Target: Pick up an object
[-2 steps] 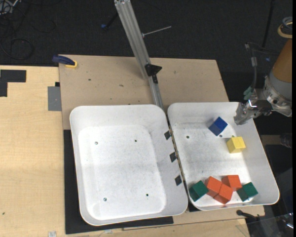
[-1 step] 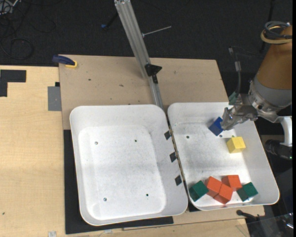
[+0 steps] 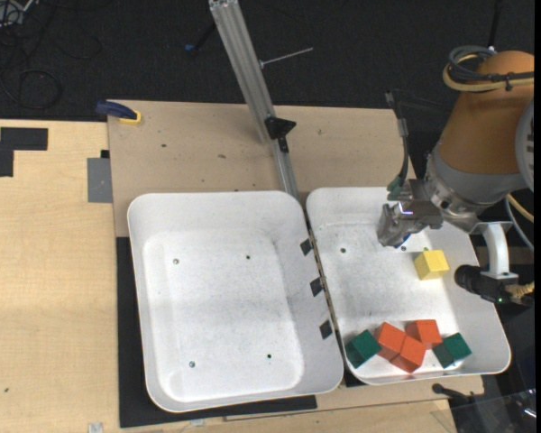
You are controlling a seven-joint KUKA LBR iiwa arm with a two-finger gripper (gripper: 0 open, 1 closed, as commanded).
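My gripper (image 3: 397,230) hangs over the right bin (image 3: 361,207), near its back edge; can't tell its opening. Yellow block (image 3: 431,263) sits just beside it, toward the right edge, not held.

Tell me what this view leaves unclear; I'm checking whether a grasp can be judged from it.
- Gripper, camera view: small and blurred, finger spacing unreadable.
- Orange blocks, right bin: packed together, count uncertain, undersides hidden.
- Arm: cut off at the right edge.
- Yellow block: far faces hidden.
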